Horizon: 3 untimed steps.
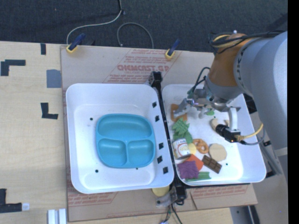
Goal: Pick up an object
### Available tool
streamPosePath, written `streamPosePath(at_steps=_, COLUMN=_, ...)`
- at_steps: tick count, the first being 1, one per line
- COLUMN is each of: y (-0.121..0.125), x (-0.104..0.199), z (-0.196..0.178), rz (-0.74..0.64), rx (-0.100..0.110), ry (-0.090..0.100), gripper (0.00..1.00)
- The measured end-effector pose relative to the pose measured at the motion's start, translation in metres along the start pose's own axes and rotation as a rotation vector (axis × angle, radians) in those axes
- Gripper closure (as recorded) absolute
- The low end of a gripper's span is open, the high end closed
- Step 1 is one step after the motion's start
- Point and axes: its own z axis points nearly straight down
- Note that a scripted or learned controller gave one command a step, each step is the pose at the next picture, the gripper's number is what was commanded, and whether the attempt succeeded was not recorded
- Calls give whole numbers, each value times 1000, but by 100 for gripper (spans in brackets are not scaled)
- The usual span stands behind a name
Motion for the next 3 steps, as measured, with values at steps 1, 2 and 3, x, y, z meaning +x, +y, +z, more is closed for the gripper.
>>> streamPosePath(at_steps=1, y=7, x=4, z=33, rz=-4, rx=-5, ry=0, gripper=0)
streamPosePath(at_steps=2, y=41, x=8, z=31, rz=-4, rx=-9, ry=2, gripper=0)
streamPosePath(at_steps=3, y=51, x=5, z=31, rz=-4, rx=0, ry=-1, gripper=0)
